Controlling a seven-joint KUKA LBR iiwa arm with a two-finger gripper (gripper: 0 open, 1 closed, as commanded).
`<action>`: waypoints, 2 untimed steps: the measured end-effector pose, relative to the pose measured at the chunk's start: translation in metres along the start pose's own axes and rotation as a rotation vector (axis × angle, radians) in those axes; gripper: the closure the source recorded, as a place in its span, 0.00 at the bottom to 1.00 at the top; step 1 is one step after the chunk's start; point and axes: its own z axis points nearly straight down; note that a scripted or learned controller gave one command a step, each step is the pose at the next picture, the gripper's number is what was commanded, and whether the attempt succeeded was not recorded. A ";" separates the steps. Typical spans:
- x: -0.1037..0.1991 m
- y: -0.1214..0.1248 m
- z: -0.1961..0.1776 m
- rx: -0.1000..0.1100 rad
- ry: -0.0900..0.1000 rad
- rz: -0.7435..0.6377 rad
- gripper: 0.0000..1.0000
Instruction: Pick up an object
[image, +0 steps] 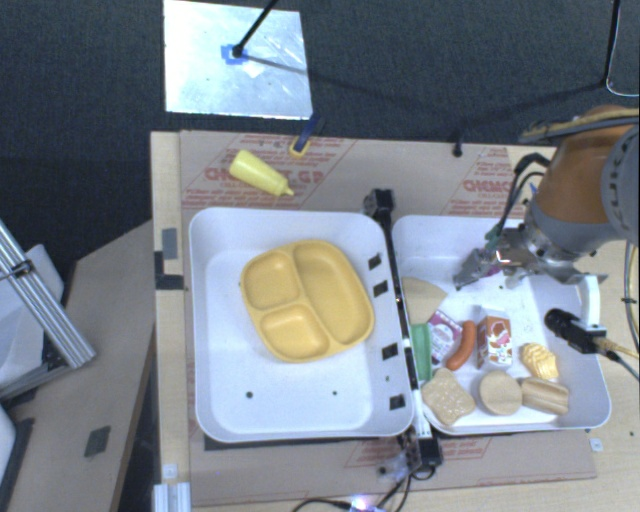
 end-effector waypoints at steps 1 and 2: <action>0.003 -0.010 0.055 0.000 0.000 0.000 0.00; 0.003 -0.009 0.075 -0.007 -0.002 0.001 0.00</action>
